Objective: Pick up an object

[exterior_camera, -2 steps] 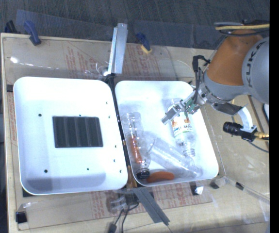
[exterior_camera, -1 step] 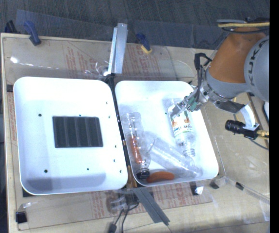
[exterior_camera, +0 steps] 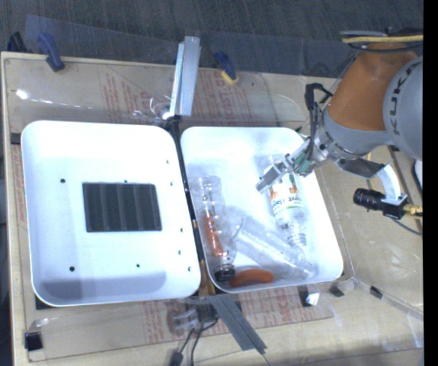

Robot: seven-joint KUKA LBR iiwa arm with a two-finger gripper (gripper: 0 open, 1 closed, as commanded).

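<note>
A: Report arm position.

B: The arm [exterior_camera: 371, 97] enters from the right of the camera view, orange band above the wrist. The gripper [exterior_camera: 283, 170] is over the upper right part of the right bin [exterior_camera: 203, 139], directly above the top end of a clear bottle with an orange-and-white label [exterior_camera: 287, 204].

A: Finger condition?

B: Cannot tell — the view does not resolve whether the fingers are spread or pressed together, nor whether anything sits between them.

A: Location of the candidate objects.

B: All lie in the right bin. The labelled bottle runs lengthwise down the right side, close to the right wall. A second clear bottle with orange contents [exterior_camera: 211, 223] lies along the left wall, its dark cap toward the near edge. A clear cylindrical container [exterior_camera: 272, 250] lies diagonally between the two, touching or overlapping the labelled bottle's lower end. An orange elongated item [exterior_camera: 250, 277] rests against the near wall.

A: Left bin?

B: The left bin [exterior_camera: 43, 204] carries a dark ribbed rectangular panel [exterior_camera: 122, 207] near its centre — flat on the floor.
</note>
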